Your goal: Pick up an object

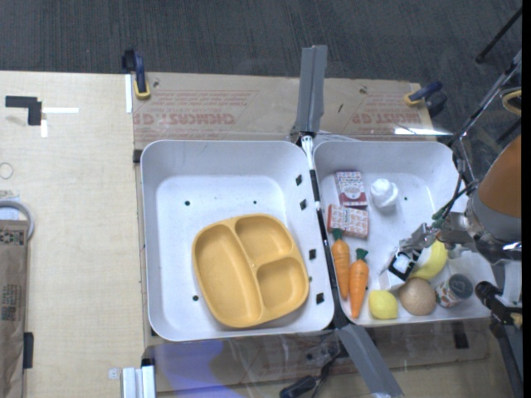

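Low in the right bin (440, 172) hangs my claw (412, 249), reaching in from the right side of the camera view, and I cannot tell from this angle how it is set. It sits just beside a yellow banana-like fruit (433, 260), its metal tip close to a small black-and-white item (401, 264) lying at the fruit's left. My grey arm with its orange band (504, 187) rises over the bin's right wall. Near the front wall lie a lemon (382, 304), a brown round fruit (417, 296) touching it, and a small can (455, 290) further right. Two toy carrots (349, 274) lie side by side along the left wall, green tops pointing away from the front. Behind them are two small red-and-white cartons (349, 202), one behind the other, and a white bottle-like thing (383, 193) stands to their right. The left bin (166, 214) holds a yellow divided plate (249, 269) with three compartments, set towards the front.
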Motion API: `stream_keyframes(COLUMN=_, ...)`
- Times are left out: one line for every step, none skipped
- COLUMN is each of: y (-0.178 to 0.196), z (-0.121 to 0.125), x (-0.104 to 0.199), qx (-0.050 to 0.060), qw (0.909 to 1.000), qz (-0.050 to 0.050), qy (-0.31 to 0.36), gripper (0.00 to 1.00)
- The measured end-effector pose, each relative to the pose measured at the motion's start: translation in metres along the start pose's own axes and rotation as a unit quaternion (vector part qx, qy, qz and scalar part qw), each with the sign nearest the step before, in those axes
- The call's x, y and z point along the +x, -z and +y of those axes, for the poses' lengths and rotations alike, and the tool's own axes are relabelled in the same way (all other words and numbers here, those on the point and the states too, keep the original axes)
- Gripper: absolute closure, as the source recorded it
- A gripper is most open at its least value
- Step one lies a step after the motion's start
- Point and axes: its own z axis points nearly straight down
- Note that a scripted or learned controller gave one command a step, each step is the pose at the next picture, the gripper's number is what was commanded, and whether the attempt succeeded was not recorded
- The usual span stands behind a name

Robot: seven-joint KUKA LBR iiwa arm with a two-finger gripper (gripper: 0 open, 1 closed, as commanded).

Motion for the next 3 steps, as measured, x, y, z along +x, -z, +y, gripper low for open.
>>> stream_keyframes(y=0.01, z=0.003, x=0.002, qx=-0.003, qw=1.0, qz=0.001, qy=0.001, gripper=1.0)
stream_keyframes(y=0.102, z=0.057, x=0.06, qx=0.014, qw=0.9997, qz=-0.001, qy=0.019, gripper=1.0)
stream_keyframes(y=0.202, z=0.089, x=0.065, qx=0.014, qw=0.9919, qz=0.0, qy=0.126, gripper=1.0)
